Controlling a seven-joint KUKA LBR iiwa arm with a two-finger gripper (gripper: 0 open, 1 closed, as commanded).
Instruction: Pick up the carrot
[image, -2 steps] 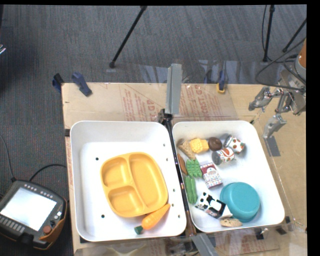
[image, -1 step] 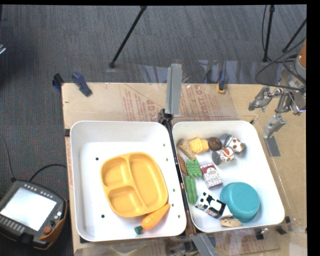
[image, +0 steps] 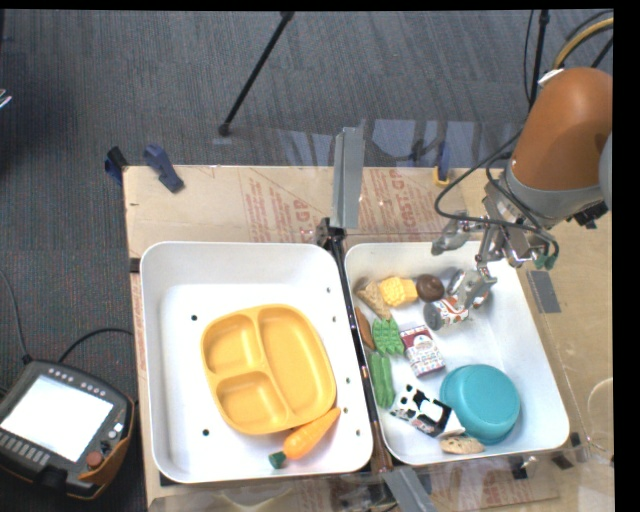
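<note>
The orange carrot (image: 311, 434) with its green top lies in the left bin (image: 176, 270), against the near right edge of the yellow divided plate (image: 267, 367). My gripper (image: 464, 264) hangs over the far part of the right bin (image: 530, 345), well to the right of the carrot and beyond it. Its fingers stand apart, open, with nothing between them. One fingertip (image: 479, 286) is just above a small red and white item (image: 454, 311).
The right bin holds a corn cob (image: 397, 291), a brown round item (image: 430, 287), green pea pods (image: 385, 350), a red carton (image: 424, 350), a black and white toy (image: 422, 410), a teal bowl (image: 482, 402) and a cookie (image: 463, 443). A tablet (image: 60, 420) lies at the lower left.
</note>
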